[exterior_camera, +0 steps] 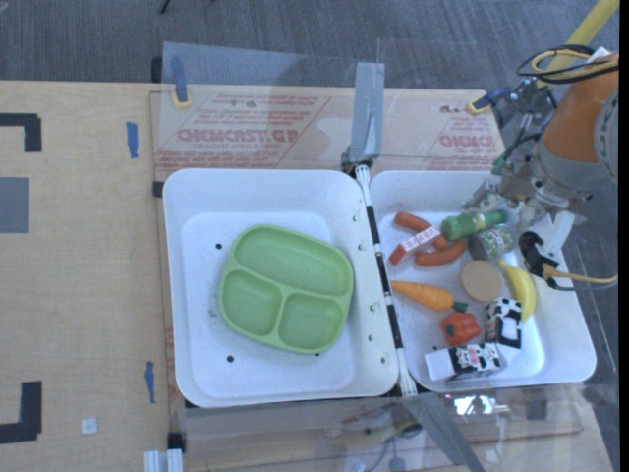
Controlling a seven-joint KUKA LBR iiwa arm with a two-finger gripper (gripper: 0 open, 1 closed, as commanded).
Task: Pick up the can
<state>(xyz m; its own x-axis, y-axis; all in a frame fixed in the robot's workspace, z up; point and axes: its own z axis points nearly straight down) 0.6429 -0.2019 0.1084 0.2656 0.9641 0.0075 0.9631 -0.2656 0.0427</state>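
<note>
The can (484, 277) lies on its side in the right bin (575, 347), its round tan end facing up and its labelled body pointing toward the back. A green bottle (470, 225) lies just behind it, and a banana (520, 290) lies along its right side. My gripper (505, 202) hangs over the back of the right bin, just behind the green bottle and a short way behind the can. Nothing can be seen held in it.
The right bin also holds two red sausages (425, 240), a carrot (425, 295), a red pepper (459, 326) and two cow-patterned cartons (478, 358). A green divided plate (285, 288) sits in the left bin (187, 264). A ridge (378, 283) separates the bins.
</note>
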